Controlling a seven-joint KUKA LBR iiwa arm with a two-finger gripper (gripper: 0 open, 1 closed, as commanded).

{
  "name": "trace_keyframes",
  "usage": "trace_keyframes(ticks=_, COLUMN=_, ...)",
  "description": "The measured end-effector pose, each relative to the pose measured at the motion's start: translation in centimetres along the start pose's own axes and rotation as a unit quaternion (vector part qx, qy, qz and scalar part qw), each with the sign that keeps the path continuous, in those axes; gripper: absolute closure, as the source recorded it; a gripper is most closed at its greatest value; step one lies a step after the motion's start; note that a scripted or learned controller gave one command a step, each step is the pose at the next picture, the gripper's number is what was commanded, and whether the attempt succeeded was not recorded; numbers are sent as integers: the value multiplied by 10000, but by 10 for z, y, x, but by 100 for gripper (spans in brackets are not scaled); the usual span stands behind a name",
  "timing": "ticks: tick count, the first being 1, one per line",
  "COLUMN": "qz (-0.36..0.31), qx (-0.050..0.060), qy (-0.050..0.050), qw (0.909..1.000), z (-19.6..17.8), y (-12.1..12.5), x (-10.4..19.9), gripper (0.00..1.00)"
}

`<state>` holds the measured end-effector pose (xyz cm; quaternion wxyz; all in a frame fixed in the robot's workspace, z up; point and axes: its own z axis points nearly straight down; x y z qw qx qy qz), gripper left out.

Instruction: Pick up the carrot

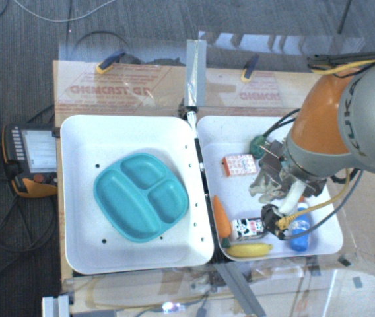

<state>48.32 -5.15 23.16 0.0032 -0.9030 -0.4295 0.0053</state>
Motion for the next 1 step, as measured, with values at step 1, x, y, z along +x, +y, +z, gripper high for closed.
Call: trace_keyframes(ticks=1, qz=543, qx=4, qy=2, qw=9985, z=52, y=8, x=-9, gripper=100)
